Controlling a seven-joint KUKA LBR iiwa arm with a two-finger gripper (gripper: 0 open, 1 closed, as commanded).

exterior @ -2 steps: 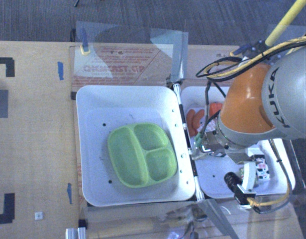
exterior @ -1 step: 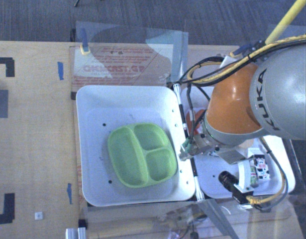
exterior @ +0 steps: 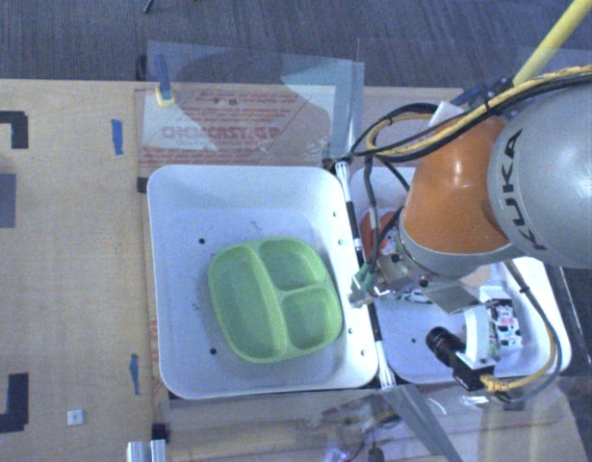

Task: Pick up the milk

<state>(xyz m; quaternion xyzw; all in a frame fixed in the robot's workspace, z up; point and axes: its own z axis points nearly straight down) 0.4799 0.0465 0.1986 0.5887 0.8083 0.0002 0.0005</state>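
Claw (exterior: 361,285) sits low over the shared rim between the left bin (exterior: 170,258) and the right bin (exterior: 411,354), just beside the green plate (exterior: 274,299). I cannot tell whether it is open or closed because the wrist blocks it, and I see nothing in it. Milk (exterior: 504,323): I take it to be the small white printed carton in the right bin, toward its right wall, partly under the arm (exterior: 469,191). It is small and half covered, so that ID is a judgement. It is well apart from the claw. Risks from here: if I drop the claw where it is, it lands on the rim or the plate edge and closes on nothing, since the carton is across the bin. The arm covers most of the right bin, so I'm steering half blind and could aim off the little that shows. The carton looks close to the wall, so the claw may strike the wall or shove the carton against it instead of getting around it. A light carton will likely slide or tip if nudged. A red thing (exterior: 373,229) lies at the right bin's far left, half hidden and near the claw, so a wrong-object grab is possible. Counts: two bins, one plate with three compartments, one carton, one red thing, one arm, one claw.
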